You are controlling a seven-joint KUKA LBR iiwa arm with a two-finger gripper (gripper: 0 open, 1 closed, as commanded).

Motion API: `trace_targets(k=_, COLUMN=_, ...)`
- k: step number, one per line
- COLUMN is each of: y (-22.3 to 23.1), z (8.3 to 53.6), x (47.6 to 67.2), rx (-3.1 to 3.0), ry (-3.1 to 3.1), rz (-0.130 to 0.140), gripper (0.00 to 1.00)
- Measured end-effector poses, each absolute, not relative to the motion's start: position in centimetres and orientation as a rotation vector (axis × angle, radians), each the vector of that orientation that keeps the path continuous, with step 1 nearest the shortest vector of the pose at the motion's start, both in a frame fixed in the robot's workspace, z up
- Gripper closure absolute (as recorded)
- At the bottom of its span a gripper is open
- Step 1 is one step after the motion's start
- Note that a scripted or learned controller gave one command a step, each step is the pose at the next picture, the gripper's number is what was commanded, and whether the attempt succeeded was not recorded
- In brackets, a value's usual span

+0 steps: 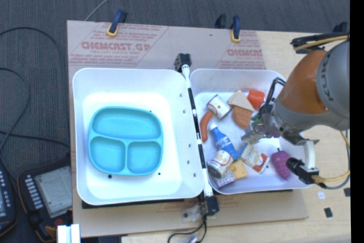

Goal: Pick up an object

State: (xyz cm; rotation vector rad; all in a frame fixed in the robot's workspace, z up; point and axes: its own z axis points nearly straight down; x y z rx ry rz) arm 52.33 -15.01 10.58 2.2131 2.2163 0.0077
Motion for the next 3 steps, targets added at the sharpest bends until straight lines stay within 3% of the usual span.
trace_targets(k=1, y=-15.01, z=10.57, x=52.32, rx=2.213, ry=2.216, rz=0.008, gripper=0.00)
trace_targets(k=2, y=-14.95, z=11.41, x=52.40, rx=2.212, ry=2.219, rz=0.007, gripper=1.00)
trace_targets(k=3, y=-14.94, z=11.40, x=52.39, rx=2.212, ry=2.219, rz=0.007, gripper=0.00)
